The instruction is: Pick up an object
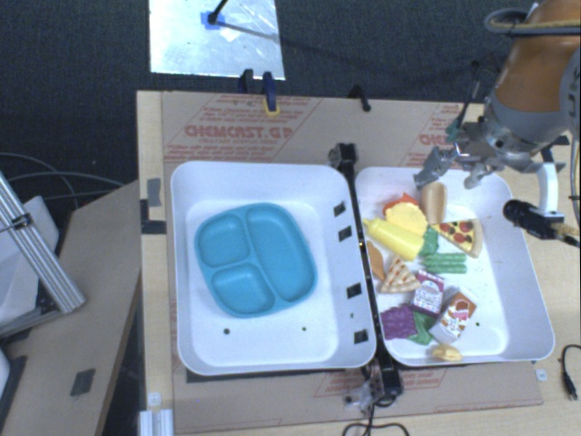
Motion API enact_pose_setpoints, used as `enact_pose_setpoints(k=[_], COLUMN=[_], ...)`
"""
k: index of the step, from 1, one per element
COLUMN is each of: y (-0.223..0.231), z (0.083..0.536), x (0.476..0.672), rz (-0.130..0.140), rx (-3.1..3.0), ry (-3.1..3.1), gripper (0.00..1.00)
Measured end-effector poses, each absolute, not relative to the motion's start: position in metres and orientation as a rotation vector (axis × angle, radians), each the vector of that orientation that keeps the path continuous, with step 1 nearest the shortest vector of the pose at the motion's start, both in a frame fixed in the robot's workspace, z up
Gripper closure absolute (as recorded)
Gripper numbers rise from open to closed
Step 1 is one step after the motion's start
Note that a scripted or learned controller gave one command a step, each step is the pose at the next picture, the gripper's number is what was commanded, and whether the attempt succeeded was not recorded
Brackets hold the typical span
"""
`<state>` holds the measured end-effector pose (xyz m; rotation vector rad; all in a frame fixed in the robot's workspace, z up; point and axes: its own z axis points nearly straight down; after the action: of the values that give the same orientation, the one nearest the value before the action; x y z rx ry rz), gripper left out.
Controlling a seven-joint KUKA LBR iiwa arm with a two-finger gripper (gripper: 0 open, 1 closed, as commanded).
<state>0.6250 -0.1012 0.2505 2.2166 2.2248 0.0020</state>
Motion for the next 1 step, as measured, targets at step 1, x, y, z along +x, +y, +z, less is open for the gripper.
enact_pose_setpoints(k=[1], y=[-0.1129], z=[0.1167], x=[0.57], rz=[-0.014], rx=[2.231], ry=[2.229], gripper=[0.0])
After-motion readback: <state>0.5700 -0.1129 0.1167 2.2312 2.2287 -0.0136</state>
